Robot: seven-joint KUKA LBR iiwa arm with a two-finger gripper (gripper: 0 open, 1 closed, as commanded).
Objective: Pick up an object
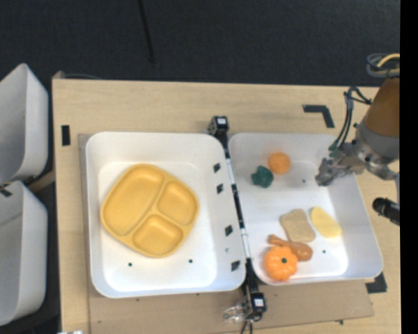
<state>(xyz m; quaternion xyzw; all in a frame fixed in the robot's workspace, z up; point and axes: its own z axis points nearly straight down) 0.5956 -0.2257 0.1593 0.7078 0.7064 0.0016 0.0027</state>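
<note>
The right bin (348, 259) holds several small objects. An orange ball (279, 163) and a dark green lump (262, 177) lie near its back left. A beige slice (297, 225) and a pale yellow piece (325, 223) lie side by side toward the front. An orange pumpkin (281, 264) sits at the front edge, with a brown-orange piece (292, 245) just behind it. My gripper (325, 172) hangs over the bin's back right part, to the right of the orange ball, with nothing seen between its fingers.
The left bin (97, 270) holds a yellow divided plate (150, 209). A black-clipped divider (231, 200) runs between the bins. The arm comes in from the right above the right bin's far corner. White shapes (10, 186) stand off the bench's left side.
</note>
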